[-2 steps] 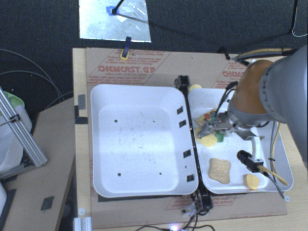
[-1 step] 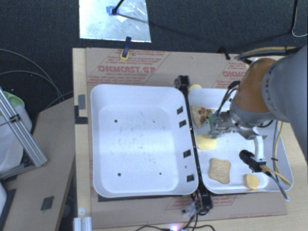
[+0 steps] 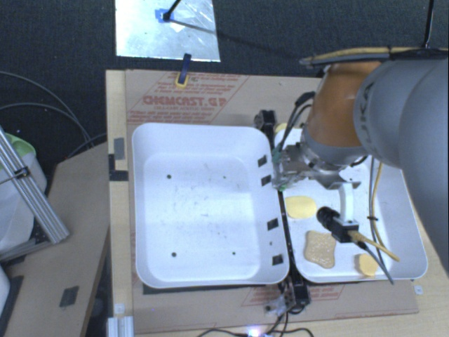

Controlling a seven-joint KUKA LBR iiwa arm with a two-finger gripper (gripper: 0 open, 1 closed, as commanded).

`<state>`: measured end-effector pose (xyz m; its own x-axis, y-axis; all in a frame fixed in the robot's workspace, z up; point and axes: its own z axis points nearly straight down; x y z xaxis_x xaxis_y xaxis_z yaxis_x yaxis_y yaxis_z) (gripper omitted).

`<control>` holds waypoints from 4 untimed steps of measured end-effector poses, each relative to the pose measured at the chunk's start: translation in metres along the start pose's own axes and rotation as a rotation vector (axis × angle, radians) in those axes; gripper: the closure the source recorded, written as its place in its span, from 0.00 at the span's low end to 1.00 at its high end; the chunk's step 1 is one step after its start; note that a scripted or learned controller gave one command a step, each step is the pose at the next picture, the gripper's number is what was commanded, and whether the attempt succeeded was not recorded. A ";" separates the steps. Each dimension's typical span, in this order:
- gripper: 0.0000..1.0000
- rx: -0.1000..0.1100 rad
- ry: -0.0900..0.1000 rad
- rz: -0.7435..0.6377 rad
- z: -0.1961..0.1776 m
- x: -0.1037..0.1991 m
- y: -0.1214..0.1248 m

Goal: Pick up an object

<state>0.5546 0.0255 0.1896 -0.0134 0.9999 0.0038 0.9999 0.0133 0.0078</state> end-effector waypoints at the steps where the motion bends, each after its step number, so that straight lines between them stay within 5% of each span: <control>1: 1.00 -0.002 -0.001 0.002 -0.076 0.073 0.030; 2: 1.00 0.002 -0.004 0.008 -0.020 0.071 0.078; 3: 1.00 0.004 -0.001 0.002 -0.068 0.170 0.034; 4: 1.00 0.007 -0.003 0.008 -0.034 0.203 0.033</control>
<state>0.5844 0.2293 0.2244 -0.0050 1.0000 0.0005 1.0000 0.0050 0.0003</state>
